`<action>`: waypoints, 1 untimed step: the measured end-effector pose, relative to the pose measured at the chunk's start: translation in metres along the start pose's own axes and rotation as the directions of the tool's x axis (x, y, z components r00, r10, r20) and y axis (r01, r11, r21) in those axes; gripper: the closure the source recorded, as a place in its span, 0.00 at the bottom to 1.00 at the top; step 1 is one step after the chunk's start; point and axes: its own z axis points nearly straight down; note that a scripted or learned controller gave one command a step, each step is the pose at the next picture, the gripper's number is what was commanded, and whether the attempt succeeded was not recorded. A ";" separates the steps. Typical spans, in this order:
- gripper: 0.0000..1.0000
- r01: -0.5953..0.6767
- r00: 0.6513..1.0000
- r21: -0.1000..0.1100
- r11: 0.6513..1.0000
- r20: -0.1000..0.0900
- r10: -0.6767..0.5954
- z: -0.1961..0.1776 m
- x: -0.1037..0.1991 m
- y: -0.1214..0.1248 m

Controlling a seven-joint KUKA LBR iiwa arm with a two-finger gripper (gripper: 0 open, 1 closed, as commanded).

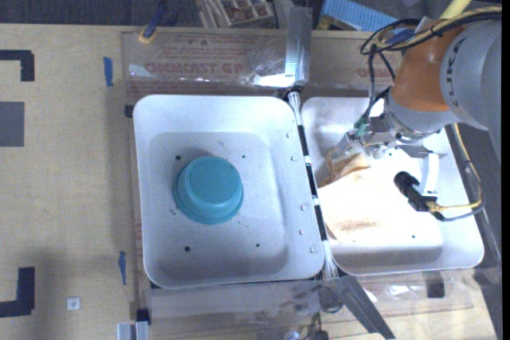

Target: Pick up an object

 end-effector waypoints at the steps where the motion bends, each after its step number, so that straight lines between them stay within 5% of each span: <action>1: 1.00 -0.003 1.000 -0.003 1.000 0.002 0.003 -0.011 -0.002 0.001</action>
